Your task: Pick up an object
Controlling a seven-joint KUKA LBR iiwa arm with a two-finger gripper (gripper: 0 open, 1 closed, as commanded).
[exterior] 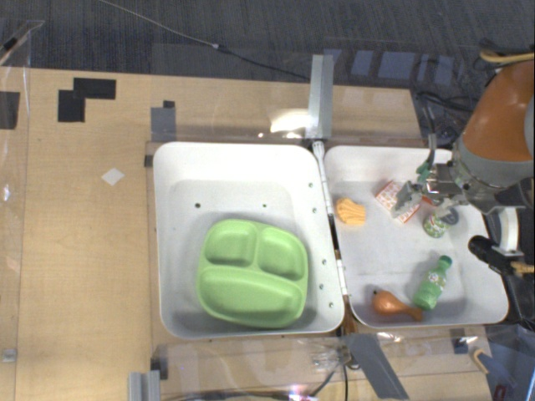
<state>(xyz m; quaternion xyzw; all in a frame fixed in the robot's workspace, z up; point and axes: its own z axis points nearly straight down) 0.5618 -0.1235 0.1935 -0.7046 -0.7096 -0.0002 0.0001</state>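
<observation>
On your left, the left bin (pixel 167 224) holds a green divided plate (pixel 252 271), lying flat. In the right bin (pixel 368 161) you have an orange snack piece (pixel 352 212) near the divider, a red-and-white packet (pixel 395 200) further back, a brown gourd-shaped toy (pixel 393 305) and a green bottle (pixel 431 281) lying near the front wall. The arm (pixel 501 128) reaches in from the right, wrist bent downward, with the gripper (pixel 426 192) low beside the packet. You cannot tell how the jaws stand.
</observation>
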